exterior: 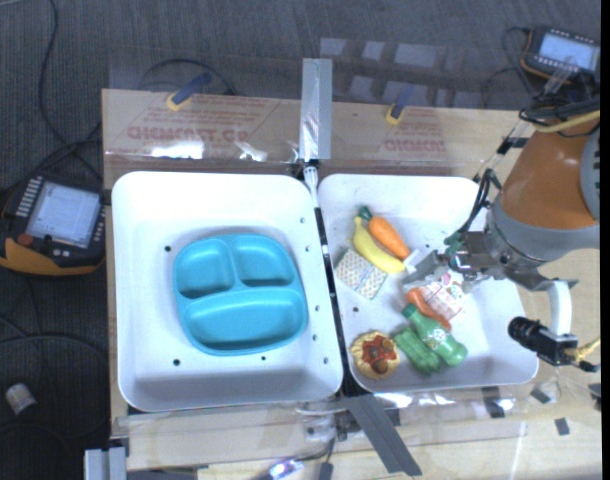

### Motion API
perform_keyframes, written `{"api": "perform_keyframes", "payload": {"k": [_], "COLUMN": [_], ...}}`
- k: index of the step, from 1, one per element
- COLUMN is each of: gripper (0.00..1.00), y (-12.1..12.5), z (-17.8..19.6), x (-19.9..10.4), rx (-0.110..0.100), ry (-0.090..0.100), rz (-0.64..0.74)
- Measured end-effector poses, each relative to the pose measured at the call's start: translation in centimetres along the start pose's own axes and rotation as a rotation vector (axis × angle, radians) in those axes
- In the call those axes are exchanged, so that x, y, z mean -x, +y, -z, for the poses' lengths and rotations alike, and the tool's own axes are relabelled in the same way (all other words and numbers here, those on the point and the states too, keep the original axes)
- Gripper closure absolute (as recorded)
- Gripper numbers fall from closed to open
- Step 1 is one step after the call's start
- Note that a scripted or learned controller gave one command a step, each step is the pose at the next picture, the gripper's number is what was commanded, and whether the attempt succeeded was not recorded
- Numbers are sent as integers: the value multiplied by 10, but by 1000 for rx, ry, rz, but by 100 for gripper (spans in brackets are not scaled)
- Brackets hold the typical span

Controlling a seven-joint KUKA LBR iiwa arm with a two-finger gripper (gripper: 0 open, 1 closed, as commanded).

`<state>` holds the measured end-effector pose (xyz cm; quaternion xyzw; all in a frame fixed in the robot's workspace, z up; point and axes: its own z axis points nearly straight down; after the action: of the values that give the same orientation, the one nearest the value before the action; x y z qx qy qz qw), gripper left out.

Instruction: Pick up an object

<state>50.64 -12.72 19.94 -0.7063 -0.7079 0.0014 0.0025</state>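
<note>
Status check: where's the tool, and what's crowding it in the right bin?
Tool low in right white bin, over small white-and-red packet. Nothing seen held. Green plastic bottle and orange toy carrot close by; blue divided tray alone in left bin.

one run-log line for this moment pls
phase: reaching | gripper: low in right bin, over toy food, grip unclear | nearby: carrot, banana, pizza | left bin: blue tray

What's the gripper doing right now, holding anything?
Gripper: low in the right bin, over the toy pile; open or shut cannot be told, no hold visible.
</note>
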Motion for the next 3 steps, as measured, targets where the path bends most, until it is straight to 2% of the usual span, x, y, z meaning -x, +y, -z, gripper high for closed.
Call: {"api": "perform_keyframes", "payload": {"k": [1,2,3], "gripper": [0,0,100], "y": [55,108,107], "z": [-16,-103,-97], "x": [6,16,15], "rx": [1,6,0], "ry": [0,-2,2], "rz": [67,147,147]}}
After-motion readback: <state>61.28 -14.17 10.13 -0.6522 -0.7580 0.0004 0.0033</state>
